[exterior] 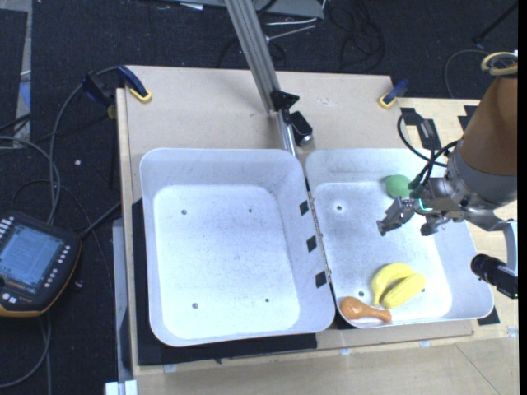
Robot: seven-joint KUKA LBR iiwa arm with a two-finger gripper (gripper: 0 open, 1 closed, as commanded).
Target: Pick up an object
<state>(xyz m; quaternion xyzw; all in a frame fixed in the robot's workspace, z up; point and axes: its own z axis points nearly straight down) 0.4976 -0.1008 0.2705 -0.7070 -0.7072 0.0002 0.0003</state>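
Banana (pixel 398 285) and orange toy (pixel 363 309) in right bin (pixel 354 175); end effector (pixel 409 218) above, fingers apart, beside green ball (pixel 396 185).

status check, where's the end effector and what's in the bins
End effector above right bin, nothing seen between fingers. Green ball, bananas, orange piece loose in bin. Nothing blocking.

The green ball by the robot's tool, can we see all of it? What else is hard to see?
- Green ball: camera view; the tool and cables cover its right side.
- Tool: too small and dark to tell open or shut.
- Arm: cut off by the right edge.
- Orange thing beside the bananas: too blurry to name.
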